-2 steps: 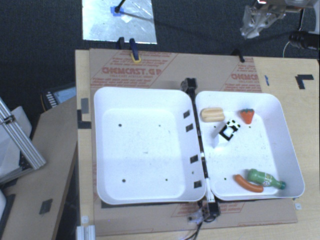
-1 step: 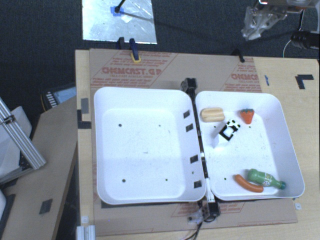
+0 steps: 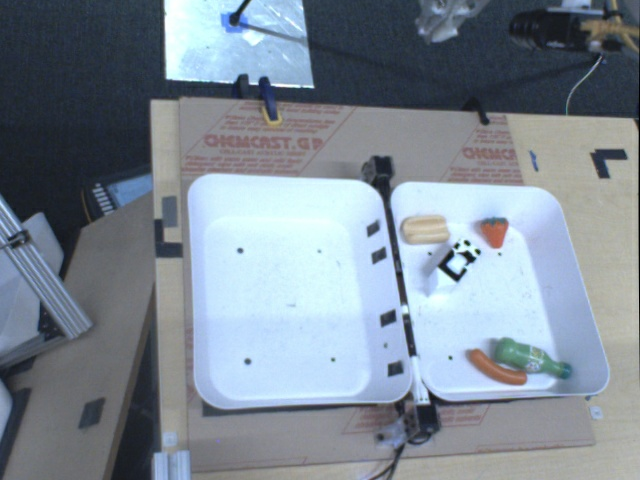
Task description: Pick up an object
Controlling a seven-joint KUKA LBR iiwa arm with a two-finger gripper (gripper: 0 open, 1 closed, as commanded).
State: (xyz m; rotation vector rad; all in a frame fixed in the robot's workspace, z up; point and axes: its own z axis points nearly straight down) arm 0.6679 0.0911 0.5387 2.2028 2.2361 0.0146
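1. Five small objects are lying in the right bin (image 3: 522,308); the left bin (image 3: 290,288) is sitting beside it, rims touching.
2. Nearest: an orange sausage (image 3: 497,367) and a green bottle (image 3: 533,358) are resting against each other, close to the bin's near wall.
3. Mid-bin: a black-and-white block (image 3: 458,260) is sitting alone, tilted.
4. Farther: a tan bun (image 3: 425,229) is lying near the divider, and a red strawberry (image 3: 494,231) is sitting just beside the block's far side.
5. Farthest: the gripper (image 3: 452,13) is hanging blurred beyond the bench, well apart from every object; I cannot tell whether it is open or closed, and nothing is showing in it.
6. Risks, as I am judging them: going for the sausage is risking a nudge of the bottle or a double grab, and the wall is crowding the approach. The rounded bun and strawberry may be slipping out under a squeeze. The block is looking like the cleanest target.
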